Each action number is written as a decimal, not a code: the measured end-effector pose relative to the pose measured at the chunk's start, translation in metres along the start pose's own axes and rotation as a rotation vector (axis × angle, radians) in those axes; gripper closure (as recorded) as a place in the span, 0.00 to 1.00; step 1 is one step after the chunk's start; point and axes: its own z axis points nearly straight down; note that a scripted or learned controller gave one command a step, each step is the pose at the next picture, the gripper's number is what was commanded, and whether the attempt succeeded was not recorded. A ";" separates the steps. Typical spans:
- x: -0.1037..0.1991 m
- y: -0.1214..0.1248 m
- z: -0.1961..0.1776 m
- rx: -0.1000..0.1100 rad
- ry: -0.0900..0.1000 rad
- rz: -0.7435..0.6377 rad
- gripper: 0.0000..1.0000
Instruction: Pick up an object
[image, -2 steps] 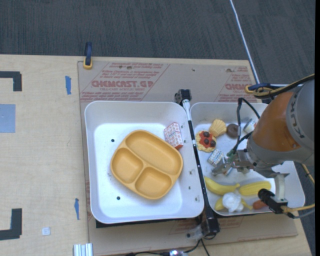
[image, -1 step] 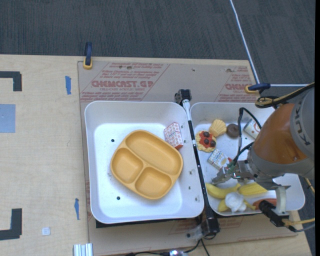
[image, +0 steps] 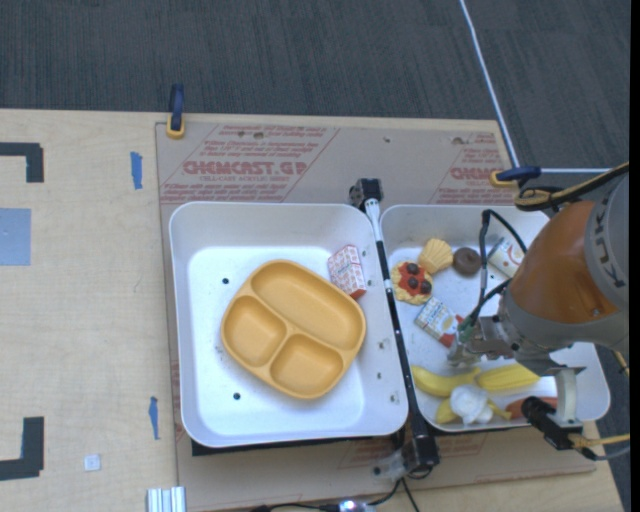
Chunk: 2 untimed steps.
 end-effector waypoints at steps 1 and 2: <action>0.046 -0.001 -0.088 0.007 0.003 -0.002 1.00; -0.019 -0.002 -0.088 0.007 0.001 0.000 1.00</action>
